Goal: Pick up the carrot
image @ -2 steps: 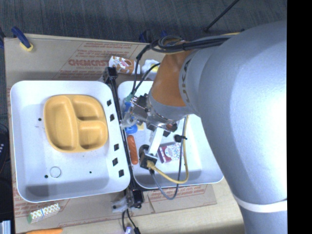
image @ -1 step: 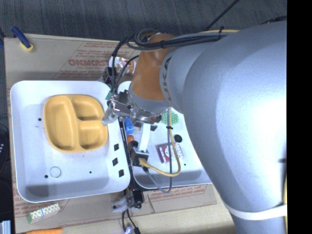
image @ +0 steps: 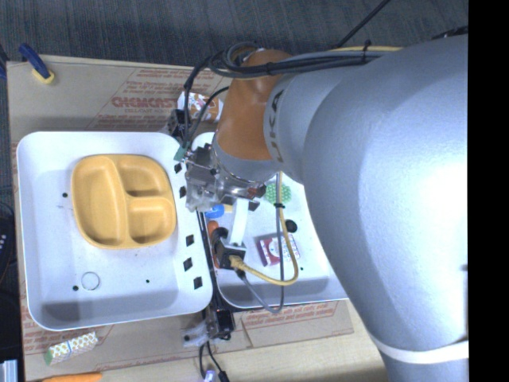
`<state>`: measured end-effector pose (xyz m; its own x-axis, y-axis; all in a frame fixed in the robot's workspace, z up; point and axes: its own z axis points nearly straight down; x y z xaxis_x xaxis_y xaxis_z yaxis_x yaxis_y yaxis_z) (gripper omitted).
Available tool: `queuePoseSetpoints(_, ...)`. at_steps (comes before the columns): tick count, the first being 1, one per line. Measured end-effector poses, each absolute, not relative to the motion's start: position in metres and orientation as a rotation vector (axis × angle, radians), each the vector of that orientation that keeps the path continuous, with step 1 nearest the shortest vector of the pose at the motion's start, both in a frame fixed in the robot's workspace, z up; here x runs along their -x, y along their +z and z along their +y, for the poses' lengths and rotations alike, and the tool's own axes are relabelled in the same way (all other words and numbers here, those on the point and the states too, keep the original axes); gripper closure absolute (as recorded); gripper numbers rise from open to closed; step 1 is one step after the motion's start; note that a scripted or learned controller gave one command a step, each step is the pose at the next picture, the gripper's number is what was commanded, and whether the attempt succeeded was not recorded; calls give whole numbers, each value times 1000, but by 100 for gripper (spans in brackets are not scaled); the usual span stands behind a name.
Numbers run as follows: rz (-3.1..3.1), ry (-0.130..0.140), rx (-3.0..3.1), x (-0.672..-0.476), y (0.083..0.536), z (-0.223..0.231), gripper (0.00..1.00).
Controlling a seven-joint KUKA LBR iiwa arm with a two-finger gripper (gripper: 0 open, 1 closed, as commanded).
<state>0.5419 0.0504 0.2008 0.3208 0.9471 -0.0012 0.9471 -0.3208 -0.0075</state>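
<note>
The grey arm with its orange band (image: 246,126) reaches down over the left part of the right bin (image: 318,281). My gripper (image: 213,213) hangs low by the wall between the two bins. Just below it a small orange piece (image: 215,231) shows, which may be the carrot; most of it is hidden by the gripper and cables. A small blue part (image: 213,211) sits right at the gripper.
A yellow divided plate (image: 123,200) lies in the left bin (image: 40,213). The right bin holds a red-and-white packet (image: 270,250) and a green studded object (image: 275,189). A yellow cable (image: 266,278) loops over its front. An orange object (image: 71,377) lies outside the bins, bottom left.
</note>
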Motion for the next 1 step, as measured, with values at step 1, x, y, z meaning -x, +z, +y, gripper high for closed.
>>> queuePoseSetpoints(1,-1607,5,2696,-526,264,26,100)
